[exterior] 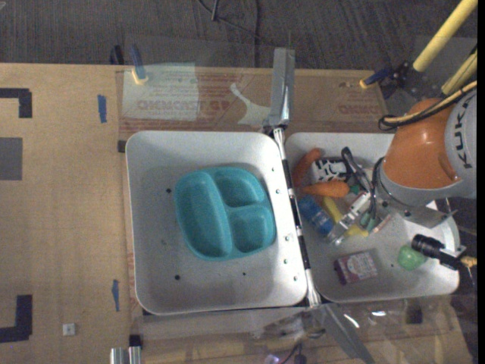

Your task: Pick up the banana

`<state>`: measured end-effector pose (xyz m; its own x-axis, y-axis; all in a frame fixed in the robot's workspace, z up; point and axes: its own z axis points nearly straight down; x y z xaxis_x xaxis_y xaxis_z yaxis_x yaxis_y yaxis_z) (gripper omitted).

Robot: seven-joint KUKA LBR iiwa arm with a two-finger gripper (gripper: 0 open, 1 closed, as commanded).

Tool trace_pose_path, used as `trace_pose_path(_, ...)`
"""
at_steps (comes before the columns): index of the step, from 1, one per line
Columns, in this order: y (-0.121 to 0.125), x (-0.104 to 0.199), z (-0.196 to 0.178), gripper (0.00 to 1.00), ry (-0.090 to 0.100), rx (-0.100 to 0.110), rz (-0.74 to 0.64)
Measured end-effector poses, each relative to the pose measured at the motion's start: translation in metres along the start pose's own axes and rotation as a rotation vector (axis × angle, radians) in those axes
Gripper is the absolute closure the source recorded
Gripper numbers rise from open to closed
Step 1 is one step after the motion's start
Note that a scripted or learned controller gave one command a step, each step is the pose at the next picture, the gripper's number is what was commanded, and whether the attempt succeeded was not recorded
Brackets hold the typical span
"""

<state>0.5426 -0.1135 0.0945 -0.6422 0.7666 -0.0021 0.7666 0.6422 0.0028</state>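
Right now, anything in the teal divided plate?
Empty. All three compartments of the teal plate show bare teal.

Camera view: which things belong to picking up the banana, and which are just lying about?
For the job:
banana, partly under the tool
right bin

Lying about:
teal plate
left bin
green ball
purple box
blue bottle

Teal three-compartment plastic tray (225, 211) lies centred in left white bin (151, 279). Right of the tray, right white bin (432, 283) holds small maroon box (356, 266) and green ball (409, 258).
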Motion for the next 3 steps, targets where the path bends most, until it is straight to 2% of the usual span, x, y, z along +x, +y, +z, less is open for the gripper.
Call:
trace_pose_path(1, 0.000, -0.002, -0.010, 1.00, -0.003, -0.004, 0.004)
trace_pose_path(2, 0.016, -0.028, -0.045, 1.00, -0.003, -0.001, -0.127)
trace_pose_path(3, 0.102, -0.057, -0.112, 1.00, -0.003, -0.001, 0.087)
